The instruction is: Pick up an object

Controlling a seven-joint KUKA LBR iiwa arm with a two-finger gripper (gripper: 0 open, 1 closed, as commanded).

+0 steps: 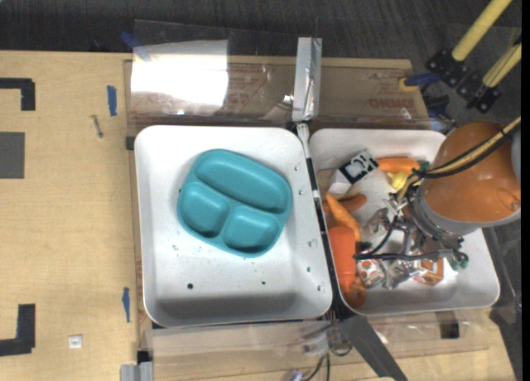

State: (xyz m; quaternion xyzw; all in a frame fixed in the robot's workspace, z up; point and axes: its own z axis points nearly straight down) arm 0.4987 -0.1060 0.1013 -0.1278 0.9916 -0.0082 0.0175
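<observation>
Arm (476, 176) reaches in from right, wrist angled down into right bin (484, 288); gripper (396, 243) among clutter; claw state unclear.

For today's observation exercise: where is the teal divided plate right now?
The teal divided plate lies in the left white bin, near its middle. The right bin, beside it, holds the clutter and the arm.

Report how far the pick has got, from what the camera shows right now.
Done: the arm's orange band is over the right bin, and the gripper is down among the clutter there, near an orange object. In hand: nothing visibly held; the wrist hides the grasp. Left: secure one item and lift it. The teal divided tray lies untouched in the left bin.
</observation>
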